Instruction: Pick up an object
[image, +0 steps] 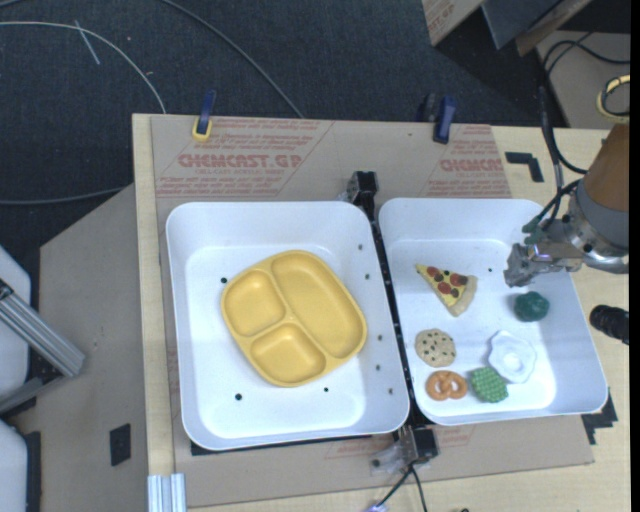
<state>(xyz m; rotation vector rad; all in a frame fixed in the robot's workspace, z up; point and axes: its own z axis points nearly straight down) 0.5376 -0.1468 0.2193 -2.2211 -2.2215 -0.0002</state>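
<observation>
Nearest the camera, along the front of the right bin (560, 400), a pretzel (446, 385) and a green knobbly piece (489, 384) lie side by side, touching or nearly so.

Taking the bench from left to right: the left bin (195, 300) holds a yellow divided plate (292, 317), set at a slant, its long axis running from upper left to lower right, with two smaller compartments on the left side and one large one on the right.

In the right bin a pizza slice (447, 286) lies near the back left, its long axis slanting, the narrow tip pointing up and left and the crust end down and right. Below it sits a round cookie (435, 347), just above the pretzel. Further right a white fried-egg piece (513, 357) rests just above the green knobbly piece.

A dark green round object (531, 306) lies near the bin's right wall, with no clear long axis. The gripper (528, 262) hangs just above and slightly left of it, apart from the pizza slice on its left. Its fingers are too blurred to judge, so I cannot tell how wide they stand, and nothing is visibly held between them.
</observation>
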